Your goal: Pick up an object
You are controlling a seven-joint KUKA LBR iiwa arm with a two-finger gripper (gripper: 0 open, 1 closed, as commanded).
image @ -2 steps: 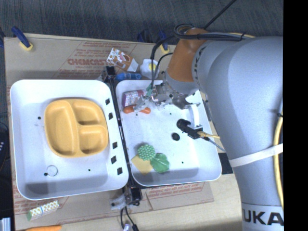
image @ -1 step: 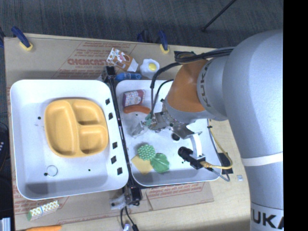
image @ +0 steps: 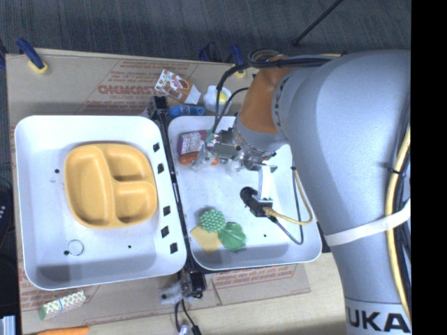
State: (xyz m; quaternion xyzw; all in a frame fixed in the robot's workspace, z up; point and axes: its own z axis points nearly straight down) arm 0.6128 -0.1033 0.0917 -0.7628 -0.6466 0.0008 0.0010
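Much of the right bin (image: 307,246) lay hidden under the arm (image: 349,131), so we could not tell the gripper's (image: 222,151) state beside the maroon packet (image: 190,143).

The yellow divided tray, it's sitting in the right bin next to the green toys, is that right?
Not quite. The camera view shows the yellow divided tray in the left bin, alone on that side. The green toys lie in the right bin, near its front edge.
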